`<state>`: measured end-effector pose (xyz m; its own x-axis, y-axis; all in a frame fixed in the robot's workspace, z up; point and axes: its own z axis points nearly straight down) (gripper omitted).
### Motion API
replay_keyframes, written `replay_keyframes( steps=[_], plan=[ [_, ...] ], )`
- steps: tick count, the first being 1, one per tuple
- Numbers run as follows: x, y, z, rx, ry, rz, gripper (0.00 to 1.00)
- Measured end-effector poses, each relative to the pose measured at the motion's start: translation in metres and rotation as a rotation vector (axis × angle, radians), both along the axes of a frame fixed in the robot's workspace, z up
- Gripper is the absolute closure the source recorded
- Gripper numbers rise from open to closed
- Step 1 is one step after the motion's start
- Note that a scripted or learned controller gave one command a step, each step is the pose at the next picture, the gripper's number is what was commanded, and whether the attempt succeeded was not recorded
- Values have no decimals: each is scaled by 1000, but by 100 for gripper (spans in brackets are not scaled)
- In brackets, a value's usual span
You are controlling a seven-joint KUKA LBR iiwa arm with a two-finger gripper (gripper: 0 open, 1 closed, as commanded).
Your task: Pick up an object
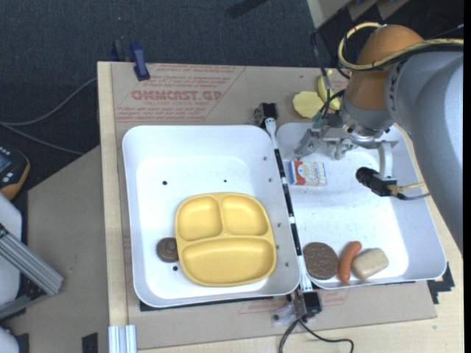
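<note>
- Target, my judgement: the small white packet [307,173] with red and blue print; it lies flat on the floor of the right bin [412,230], toward 10 o'clock of that bin, just beside the wall shared with the left bin [140,197]; nothing touches it, so it is the easiest single pick.
- My claw [322,146] hangs at about 1 o'clock from the packet, near it but not on it; nothing is seen in its grasp; released or clenched, I cannot tell from this slant.
- Step in hand, as I read it: lining up over the packet before descent; the nearby wall leaves little room on the 9 o'clock side, so a grip along the 12–6 line looks safer.
- At 6 o'clock of the right bin, a brown cookie [321,260], an orange sausage [348,261] and a pale roll [370,263] sit bunched along the near wall, touching one another; crowded, so poorer candidates.
- Left bin: a yellow divided plate [224,237] at 5 o'clock of centre; a small brown disc [168,250] tucked at the plate's 9 o'clock; both well apart from my claw.
- Outside the bins, a yellow lump [307,104] rests on the bench [184,94] at 12 o'clock of the packet.
</note>
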<state>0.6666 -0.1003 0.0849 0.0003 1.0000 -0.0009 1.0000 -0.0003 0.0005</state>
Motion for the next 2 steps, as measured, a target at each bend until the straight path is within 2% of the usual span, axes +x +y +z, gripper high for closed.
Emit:
replay_keyframes(
  steps=[2],
  plan=[
    [0,5,0,0,1,1,0]
  ],
)
